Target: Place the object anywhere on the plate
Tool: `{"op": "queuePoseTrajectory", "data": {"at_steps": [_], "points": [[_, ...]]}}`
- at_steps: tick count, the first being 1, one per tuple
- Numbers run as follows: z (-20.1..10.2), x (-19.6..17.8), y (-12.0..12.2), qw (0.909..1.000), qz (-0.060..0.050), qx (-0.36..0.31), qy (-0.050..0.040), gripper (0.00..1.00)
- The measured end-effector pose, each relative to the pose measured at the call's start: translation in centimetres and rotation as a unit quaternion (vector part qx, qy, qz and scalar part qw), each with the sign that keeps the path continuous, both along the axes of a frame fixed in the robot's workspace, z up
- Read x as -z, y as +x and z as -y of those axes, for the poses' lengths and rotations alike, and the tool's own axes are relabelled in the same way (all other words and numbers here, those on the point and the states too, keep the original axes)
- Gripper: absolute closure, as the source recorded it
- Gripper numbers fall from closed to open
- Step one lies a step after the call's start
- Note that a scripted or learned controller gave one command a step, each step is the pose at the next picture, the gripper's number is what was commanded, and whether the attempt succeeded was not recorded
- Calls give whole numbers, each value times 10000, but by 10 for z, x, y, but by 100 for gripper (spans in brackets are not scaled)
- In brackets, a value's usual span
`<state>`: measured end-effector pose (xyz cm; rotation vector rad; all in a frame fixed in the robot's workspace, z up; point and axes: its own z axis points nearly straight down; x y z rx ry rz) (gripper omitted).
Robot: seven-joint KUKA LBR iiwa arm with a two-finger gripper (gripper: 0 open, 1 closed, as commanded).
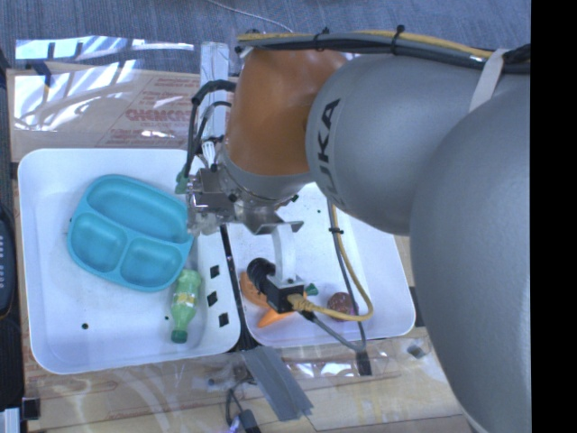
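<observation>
Over the bin divide (227,282): gripper (233,213), just right of plate (126,233)
green bottle (185,303): near-left of gripper, long axis near-far
grip state: I can't tell

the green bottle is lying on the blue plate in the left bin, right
Not quite. The green bottle is in the left bin, but it is not on the blue plate. It lies on the bin floor beside the plate's lower right edge, as the camera view shows.
</observation>
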<state>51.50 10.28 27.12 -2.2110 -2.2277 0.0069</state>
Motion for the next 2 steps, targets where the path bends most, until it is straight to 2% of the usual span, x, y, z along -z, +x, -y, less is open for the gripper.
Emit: {"op": "queuePoseTrajectory", "data": {"at_steps": [1,2], "points": [[-24,43,103,10000,-20,-11,-11,100],[-27,4,48,10000,18,-10,9,100]]}}
